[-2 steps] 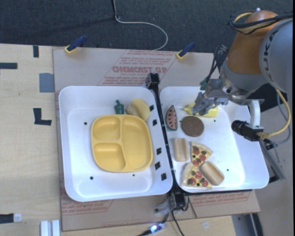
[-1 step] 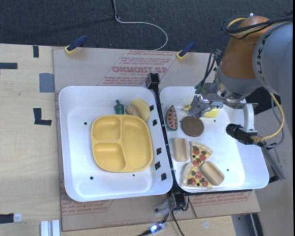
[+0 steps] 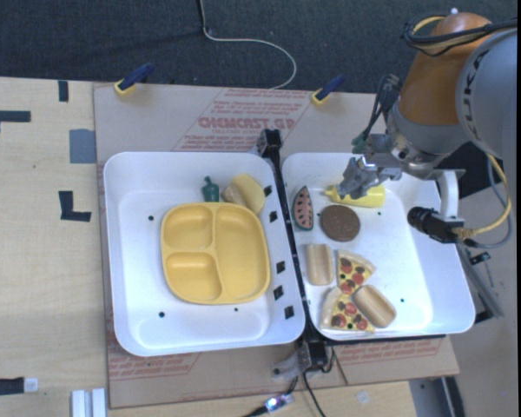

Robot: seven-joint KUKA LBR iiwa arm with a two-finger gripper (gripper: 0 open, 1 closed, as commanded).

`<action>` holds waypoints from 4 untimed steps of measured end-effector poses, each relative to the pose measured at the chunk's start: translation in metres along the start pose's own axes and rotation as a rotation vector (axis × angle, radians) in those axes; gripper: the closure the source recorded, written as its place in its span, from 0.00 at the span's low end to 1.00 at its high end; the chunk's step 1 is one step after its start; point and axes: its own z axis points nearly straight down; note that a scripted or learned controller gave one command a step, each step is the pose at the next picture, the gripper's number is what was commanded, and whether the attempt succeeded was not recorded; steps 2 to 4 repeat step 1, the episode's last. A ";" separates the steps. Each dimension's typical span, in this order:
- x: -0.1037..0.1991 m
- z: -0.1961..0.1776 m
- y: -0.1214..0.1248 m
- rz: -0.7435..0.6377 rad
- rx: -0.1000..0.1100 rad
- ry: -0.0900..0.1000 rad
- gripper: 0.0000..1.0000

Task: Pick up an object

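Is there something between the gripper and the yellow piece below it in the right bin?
Nothing visible. The gripper is directly above the yellow piece, partly covering it. The brown round cookie lies just beside, toward the bin's front.

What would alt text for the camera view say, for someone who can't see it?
A grey and orange robot arm lowers its gripper over a yellow toy piece in the right bin, which also holds toy foods including pizza slices. The left bin holds a yellow divided plate.
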 end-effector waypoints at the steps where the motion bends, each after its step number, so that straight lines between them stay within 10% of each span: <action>1: 0.003 0.013 -0.013 0.002 0.004 -0.001 1.00; 4: 0.003 0.013 -0.013 0.002 0.004 -0.001 1.00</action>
